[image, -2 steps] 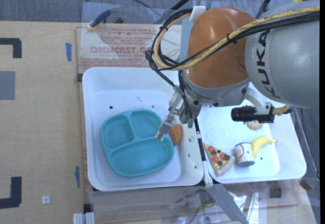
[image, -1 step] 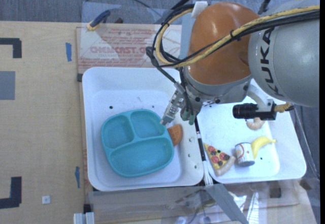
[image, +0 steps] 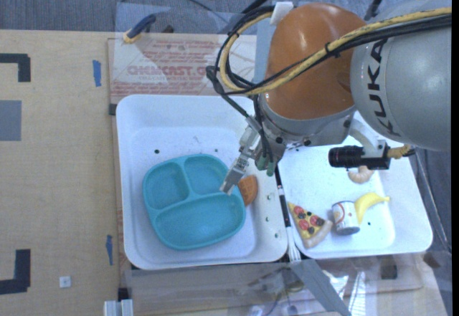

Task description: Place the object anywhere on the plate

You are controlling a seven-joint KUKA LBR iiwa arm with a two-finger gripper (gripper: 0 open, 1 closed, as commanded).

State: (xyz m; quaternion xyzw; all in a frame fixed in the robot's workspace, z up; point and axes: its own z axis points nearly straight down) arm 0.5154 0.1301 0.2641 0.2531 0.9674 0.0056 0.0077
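Observation:
A teal plate (image: 192, 208) with three compartments lies in the left bin (image: 143, 121). A small orange-brown object (image: 249, 190) sits at the plate's right edge, partly over the rim. My gripper (image: 241, 177) reaches down right beside it, over the plate's right rim, touching or nearly touching the object's left side. The arm's large orange and grey wrist (image: 315, 71) hangs above and hides the bins' back middle.
The right bin (image: 409, 236) holds a pizza slice (image: 310, 223), a small can (image: 345, 217), a yellow banana (image: 372, 202) and a pale piece (image: 361, 175) under a black part of the arm. The wall between the bins (image: 282, 218) runs just right of the object.

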